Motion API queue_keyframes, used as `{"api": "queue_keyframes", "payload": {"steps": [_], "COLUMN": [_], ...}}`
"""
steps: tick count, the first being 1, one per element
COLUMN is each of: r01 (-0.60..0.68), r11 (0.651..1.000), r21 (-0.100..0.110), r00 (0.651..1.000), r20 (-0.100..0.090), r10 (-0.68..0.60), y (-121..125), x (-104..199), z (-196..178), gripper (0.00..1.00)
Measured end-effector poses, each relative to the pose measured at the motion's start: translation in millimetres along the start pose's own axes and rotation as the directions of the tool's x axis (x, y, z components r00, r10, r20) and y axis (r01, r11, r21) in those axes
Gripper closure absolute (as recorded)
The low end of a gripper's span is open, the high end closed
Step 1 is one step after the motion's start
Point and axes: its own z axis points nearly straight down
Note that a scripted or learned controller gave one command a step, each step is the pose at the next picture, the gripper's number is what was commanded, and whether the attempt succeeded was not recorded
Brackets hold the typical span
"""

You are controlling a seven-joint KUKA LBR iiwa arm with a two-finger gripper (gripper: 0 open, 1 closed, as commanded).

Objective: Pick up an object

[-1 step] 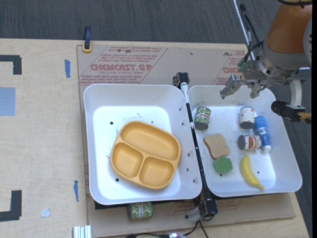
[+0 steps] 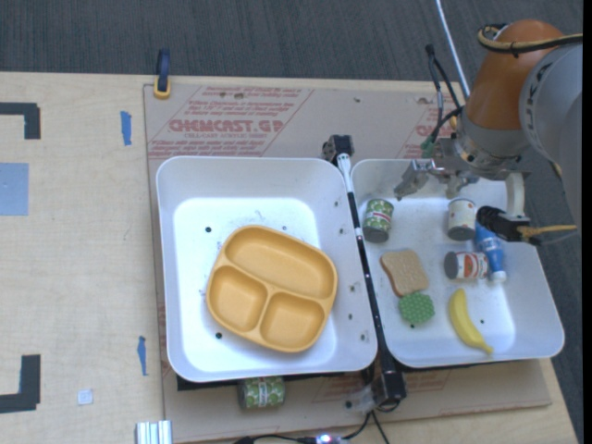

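The arm enters at the upper right as a smooth, rounded grey housing. An orange band wraps the segment above the wrist, with a glossy highlight along its top edge. Below the band sits a darker grey metal flange carrying brackets and small fittings. Black cables loop along the arm's left side toward the flange, and a touch of green shows among them. A thin white line runs diagonally up from the arm
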Motion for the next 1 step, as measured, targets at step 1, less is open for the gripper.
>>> {"api": "queue_keyframes", "payload": {"steps": [1], "r01": [-0.002], "r11": [1.0], "r21": [-0.009], "r00": [1.0], "r20": [0.01], "r10": [0.002], "y": [-10.8], "x": [14.3], "z": [43.5], "gripper": [0.0]}}
